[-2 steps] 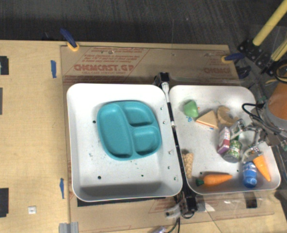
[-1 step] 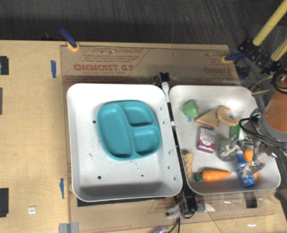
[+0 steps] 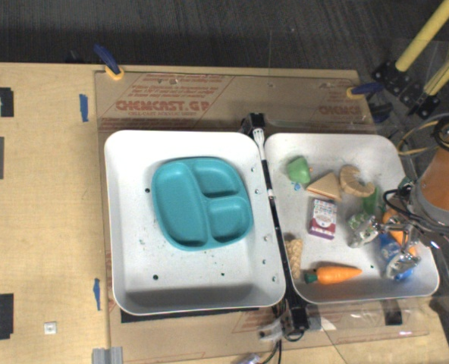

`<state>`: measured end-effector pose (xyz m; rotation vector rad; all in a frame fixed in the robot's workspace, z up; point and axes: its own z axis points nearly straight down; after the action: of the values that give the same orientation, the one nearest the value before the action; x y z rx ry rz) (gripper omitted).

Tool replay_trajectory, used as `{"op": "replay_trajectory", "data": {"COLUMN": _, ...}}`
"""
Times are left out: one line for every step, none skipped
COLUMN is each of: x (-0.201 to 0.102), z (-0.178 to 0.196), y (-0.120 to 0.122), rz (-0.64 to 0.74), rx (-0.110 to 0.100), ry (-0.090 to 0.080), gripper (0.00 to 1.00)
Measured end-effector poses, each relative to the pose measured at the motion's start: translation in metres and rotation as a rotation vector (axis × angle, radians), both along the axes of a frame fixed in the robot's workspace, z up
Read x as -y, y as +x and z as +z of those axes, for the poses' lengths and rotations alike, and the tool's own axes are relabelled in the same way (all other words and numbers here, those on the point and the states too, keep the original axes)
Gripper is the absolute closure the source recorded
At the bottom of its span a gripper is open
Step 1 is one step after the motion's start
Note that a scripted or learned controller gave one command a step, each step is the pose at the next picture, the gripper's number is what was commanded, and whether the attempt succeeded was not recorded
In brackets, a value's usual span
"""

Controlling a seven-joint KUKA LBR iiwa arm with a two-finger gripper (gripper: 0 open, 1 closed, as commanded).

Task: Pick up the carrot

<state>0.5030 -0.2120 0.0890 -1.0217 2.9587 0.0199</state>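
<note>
Plywood bench (image 3: 42,203), dark floor behind it, two white bins side by side. Left bin (image 3: 133,264) has a teal divided tray (image 3: 202,202) sitting in its middle. Right bin (image 3: 376,149) is the cluttered one.

Carrot (image 3: 337,274) lies flat along the right bin's near edge, green top end pointing toward the divider between the bins, orange tip pointing to the view's right. Nothing on top of it. A tan crumbly piece (image 3: 293,250) sits just beside the top end; a purple-and-white packet (image 3: 323,218) is a bit further back. Green lump (image 3: 299,170), tan wedge (image 3: 324,186) and round wooden piece (image 3: 354,180) are toward the far side, well apart from the carrot.

My arm (image 3: 441,184) comes in at the right edge, orange band visible, wrist over the bin's right side. Gripper (image 3: 395,241) is down among cables and small mixed items at that end, near the carrot's tip but not on it. Too much clutter there, so I cannot tell what the gripper is doing.

My read: still in approach, no grasp yet. Next move likely needs a shift toward the divider and the near edge, centre over the carrot's body, close across its short axis. Near wall is tight, which could cost clearance.
</note>
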Motion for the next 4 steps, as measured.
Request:
{"op": "replay_trajectory", "data": {"x": -0.001, "z": -0.001, "y": 0.019, "rz": 0.074, "rx": -0.007, "ry": 0.005, "gripper": 0.00}}
{"op": "replay_trajectory", "data": {"x": -0.011, "z": -0.001, "y": 0.034, "rz": 0.393, "rx": -0.003, "ry": 0.017, "gripper": 0.00}}
{"op": "replay_trajectory", "data": {"x": -0.096, "z": 0.075, "y": 0.011, "rz": 0.544, "rx": 0.007, "ry": -0.015, "gripper": 0.00}}
{"op": "replay_trajectory", "data": {"x": 0.010, "z": 0.025, "y": 0.003, "rz": 0.547, "rx": 0.003, "ry": -0.013, "gripper": 0.00}}
